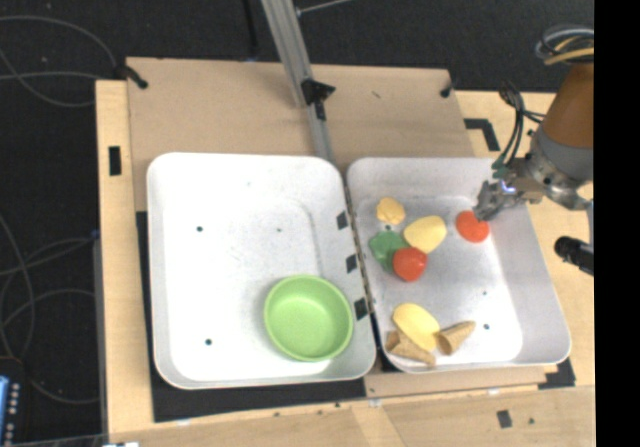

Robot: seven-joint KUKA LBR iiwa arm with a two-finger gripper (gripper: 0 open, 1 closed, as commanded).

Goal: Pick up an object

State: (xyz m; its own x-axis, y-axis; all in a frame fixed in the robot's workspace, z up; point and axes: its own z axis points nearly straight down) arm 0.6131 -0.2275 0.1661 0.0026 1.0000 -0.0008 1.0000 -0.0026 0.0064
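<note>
The right bin (530,285) holds several small toy foods. A red-orange round piece (472,227) lies near its upper right. A yellow lemon-like piece (426,232), a small yellow piece (390,210), a green piece (382,245) and a red ball (408,263) cluster near the middle. At the front lie a yellow piece (414,322), a tan cone (456,335) and a tan waffle piece (404,347). My gripper (492,199) hangs over the bin's upper right, just above and right of the red-orange piece. Nothing visibly sits in its grasp.
The left bin (220,225) holds a light green bowl (308,317) at its front right. A metal pole (285,30) rises from behind the bins. The arm's orange band (572,115) sits at the right edge.
</note>
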